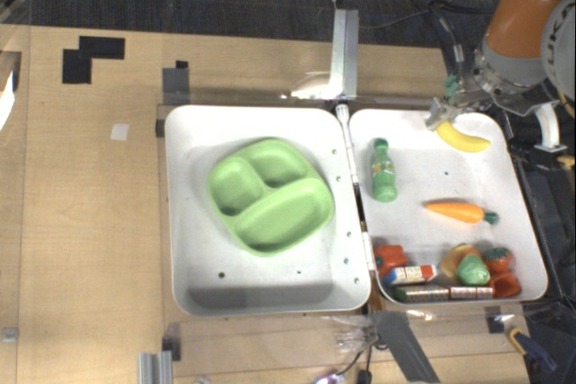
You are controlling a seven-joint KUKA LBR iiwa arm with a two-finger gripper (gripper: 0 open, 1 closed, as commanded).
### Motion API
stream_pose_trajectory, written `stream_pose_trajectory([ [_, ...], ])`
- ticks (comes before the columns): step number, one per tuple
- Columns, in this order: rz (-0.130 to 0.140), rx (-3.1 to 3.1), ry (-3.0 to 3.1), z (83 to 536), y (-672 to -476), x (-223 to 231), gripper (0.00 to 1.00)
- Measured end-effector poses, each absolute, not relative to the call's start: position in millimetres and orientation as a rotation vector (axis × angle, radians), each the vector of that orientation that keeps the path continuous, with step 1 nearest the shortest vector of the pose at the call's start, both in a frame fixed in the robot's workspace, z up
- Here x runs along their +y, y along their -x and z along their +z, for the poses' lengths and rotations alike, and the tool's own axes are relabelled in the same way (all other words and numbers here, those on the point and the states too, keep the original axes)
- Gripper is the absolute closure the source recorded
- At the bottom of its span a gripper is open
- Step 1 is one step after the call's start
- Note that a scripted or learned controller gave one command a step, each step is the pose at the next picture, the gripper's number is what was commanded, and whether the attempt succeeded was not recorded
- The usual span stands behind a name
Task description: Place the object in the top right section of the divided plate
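Claw (pixel 447 106) hangs over the right bin's (pixel 531 220) far edge; we cannot tell its opening. We see the banana (pixel 463 138) just beside it, well apart from the green divided plate (pixel 270 194) in the left bin (pixel 193 193).

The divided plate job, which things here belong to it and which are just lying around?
In the job:
- green divided plate in the left bin
- banana, likely, since the gripper hangs right beside it

Lying about in the right bin:
- green bottle
- carrot
- heap of small items
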State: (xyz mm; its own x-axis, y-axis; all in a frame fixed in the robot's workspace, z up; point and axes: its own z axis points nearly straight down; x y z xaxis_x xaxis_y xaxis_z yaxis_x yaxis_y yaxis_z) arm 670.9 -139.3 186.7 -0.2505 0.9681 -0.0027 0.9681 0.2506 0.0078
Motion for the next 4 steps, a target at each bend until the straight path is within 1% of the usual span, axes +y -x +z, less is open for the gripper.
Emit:
stream_pose_trajectory([
  [1, 0.006, 2.698, -1.593, 229, -670.7, -114, 1.0],
  [2, 0.005, 2.87, -1.259, 196, -670.5, -72, 1.0],
  [3, 0.005, 3.006, -0.894, 186, -614.5, -37, 1.0],
  [4, 0.004, 3.056, -0.691, 187, -615.8, -42, 1.0],
])
